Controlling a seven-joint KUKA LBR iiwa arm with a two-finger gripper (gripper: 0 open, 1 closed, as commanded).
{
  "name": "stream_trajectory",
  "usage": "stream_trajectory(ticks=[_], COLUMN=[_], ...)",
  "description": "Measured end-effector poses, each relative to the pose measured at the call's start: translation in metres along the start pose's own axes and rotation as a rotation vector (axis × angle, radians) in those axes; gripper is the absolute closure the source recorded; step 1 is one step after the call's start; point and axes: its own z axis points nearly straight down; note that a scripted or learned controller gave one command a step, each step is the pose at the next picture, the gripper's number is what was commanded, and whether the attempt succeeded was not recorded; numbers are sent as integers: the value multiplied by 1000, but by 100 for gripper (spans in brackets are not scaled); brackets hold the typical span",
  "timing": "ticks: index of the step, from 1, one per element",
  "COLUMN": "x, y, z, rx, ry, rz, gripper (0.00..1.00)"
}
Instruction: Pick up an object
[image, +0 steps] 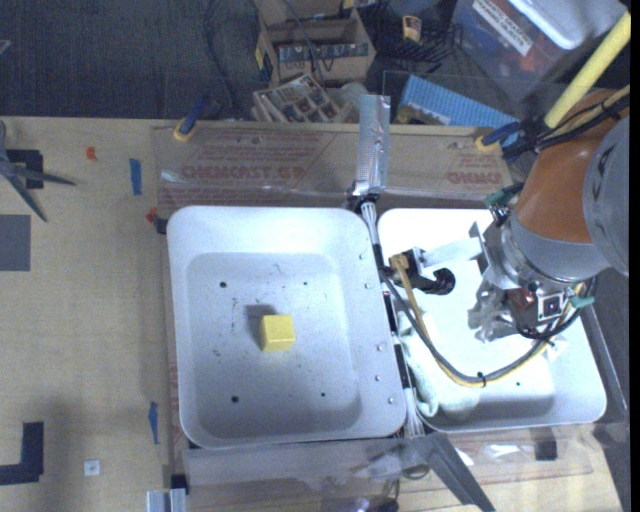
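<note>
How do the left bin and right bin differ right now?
The left bin holds a yellow block; the right bin has the claw and arm over it. The left bin looks grey and shaded, the right bin glaring white. Both are shallow, white, rounded trays.

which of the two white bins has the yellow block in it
The left bin, the one farther from the arm. The yellow block lies near its middle, while the gripper hangs over the right bin.

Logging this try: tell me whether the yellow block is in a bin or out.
In. The yellow block lies on the left bin's floor, near its middle.
</note>
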Motion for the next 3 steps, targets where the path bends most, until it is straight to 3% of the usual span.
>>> stream_trajectory(ticks=[3], x=[1], y=[2], z=[-28], rx=[0], ry=[-1], rz=[2], gripper=[100])
